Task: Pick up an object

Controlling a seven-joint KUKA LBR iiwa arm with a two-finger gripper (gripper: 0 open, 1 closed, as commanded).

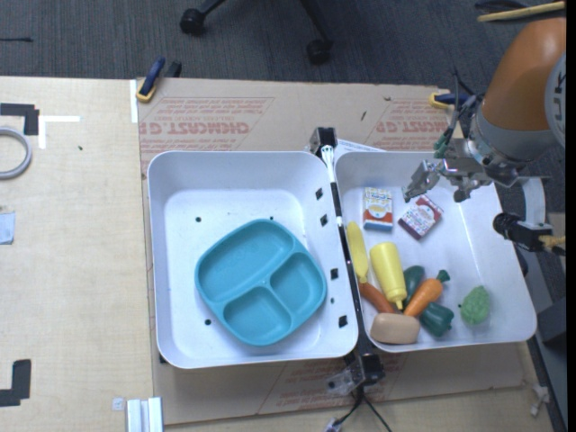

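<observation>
A blue divided tray is seen in the left bin. In the right bin, toward the lower right of the frame, a yellow bottle, a carrot and a green broccoli piece are gathered. At upper right, the gripper is held spread and empty above a small red carton.

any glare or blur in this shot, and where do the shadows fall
Camera view: even overhead light, no strong glare on the white bins; the blue tray casts a soft shadow on the bin floor along its lower edge; the gripper and the toy food under it look sharp; the orange band is slightly soft.
</observation>
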